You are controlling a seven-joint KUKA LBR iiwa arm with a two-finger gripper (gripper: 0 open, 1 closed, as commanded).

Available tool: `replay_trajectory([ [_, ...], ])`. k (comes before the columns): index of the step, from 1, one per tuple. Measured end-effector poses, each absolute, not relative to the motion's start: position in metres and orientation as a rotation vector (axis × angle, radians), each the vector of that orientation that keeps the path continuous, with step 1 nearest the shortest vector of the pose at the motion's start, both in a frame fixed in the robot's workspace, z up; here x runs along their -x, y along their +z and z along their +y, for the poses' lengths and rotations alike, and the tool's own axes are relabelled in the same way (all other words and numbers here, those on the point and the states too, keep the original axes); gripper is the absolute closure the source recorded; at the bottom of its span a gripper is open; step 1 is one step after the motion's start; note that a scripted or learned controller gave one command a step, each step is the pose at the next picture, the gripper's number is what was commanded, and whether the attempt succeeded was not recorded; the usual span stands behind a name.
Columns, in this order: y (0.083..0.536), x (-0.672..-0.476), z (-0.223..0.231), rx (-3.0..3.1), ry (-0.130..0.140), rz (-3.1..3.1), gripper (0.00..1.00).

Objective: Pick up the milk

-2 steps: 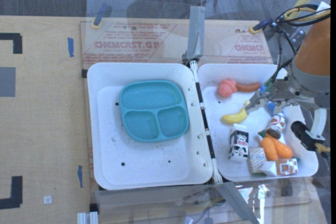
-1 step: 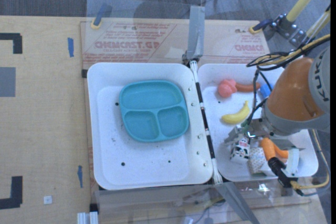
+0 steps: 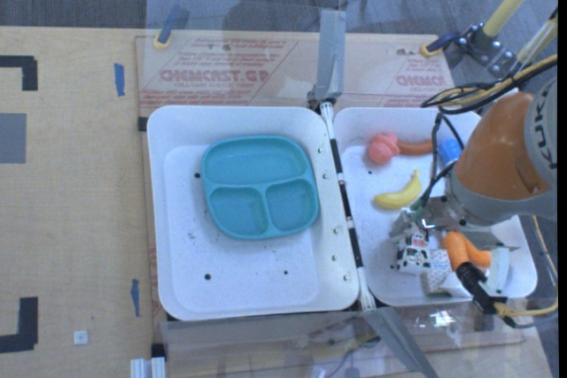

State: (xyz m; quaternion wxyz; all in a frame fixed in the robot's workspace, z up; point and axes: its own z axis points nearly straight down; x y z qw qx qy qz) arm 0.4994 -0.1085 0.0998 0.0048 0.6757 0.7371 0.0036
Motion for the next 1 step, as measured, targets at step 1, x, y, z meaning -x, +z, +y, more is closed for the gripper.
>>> replay_trajectory([
  [1,0.1861,-0.5325,-0.1288,-1.939,0.001,2.470,1.00],
])
